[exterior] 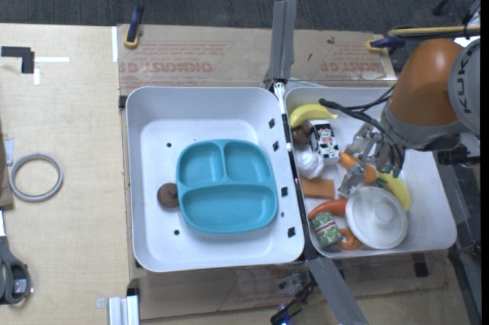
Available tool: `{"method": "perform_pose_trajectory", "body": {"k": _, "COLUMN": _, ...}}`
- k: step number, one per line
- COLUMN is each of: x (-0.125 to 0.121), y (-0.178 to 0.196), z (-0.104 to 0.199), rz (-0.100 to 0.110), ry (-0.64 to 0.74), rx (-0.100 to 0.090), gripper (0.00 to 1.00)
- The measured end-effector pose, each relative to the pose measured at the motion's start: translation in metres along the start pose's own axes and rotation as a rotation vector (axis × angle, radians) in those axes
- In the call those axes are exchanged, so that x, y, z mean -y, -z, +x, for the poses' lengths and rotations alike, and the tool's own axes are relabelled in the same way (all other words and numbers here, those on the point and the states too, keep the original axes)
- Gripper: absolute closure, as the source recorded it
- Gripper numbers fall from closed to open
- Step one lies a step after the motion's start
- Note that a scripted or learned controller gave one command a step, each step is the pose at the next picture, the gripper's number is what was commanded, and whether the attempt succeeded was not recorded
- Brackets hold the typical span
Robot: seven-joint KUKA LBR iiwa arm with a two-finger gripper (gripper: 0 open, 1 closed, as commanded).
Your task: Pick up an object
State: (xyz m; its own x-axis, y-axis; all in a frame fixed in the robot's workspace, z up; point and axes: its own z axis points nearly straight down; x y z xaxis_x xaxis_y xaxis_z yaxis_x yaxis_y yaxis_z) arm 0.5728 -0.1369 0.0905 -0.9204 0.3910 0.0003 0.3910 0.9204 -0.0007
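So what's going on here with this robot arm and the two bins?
The arm is reaching from the right into the right bin, which holds a jumble of items: a banana, a white bowl, orange pieces and other small things. Its gripper is down among the clutter just above the bowl, but nothing can be seen held between its fingers. The left bin holds a blue divided plate with a small brown object beside it.

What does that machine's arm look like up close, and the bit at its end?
The arm is grey and rounded, with a broad orange band, part of dark lettering on its casing, and black cables looping alongside. Its end carries a small metal-grey pincer.
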Motion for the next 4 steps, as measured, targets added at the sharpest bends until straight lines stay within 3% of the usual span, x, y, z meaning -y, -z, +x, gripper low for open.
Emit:
{"method": "perform_pose_trajectory", "body": {"k": 1, "x": 0.069, "y": 0.000, "z": -0.046, "rz": 0.000, "ry": -0.064, "rx": 0.002, "gripper": 0.00}}
{"method": "perform_pose_trajectory", "body": {"k": 2, "x": 0.068, "y": 0.008, "z": -0.047, "rz": 0.001, "ry": -0.060, "rx": 0.003, "gripper": 1.00}}
{"method": "perform_pose_trajectory", "body": {"k": 3, "x": 0.061, "y": 0.121, "z": 0.042, "rz": 0.000, "ry": -0.269, "rx": -0.001, "gripper": 1.00}}
{"method": "perform_pose_trajectory", "body": {"k": 4, "x": 0.058, "y": 0.002, "z": 0.075, "rz": -0.003, "ry": -0.236, "rx": 0.006, "gripper": 1.00}}
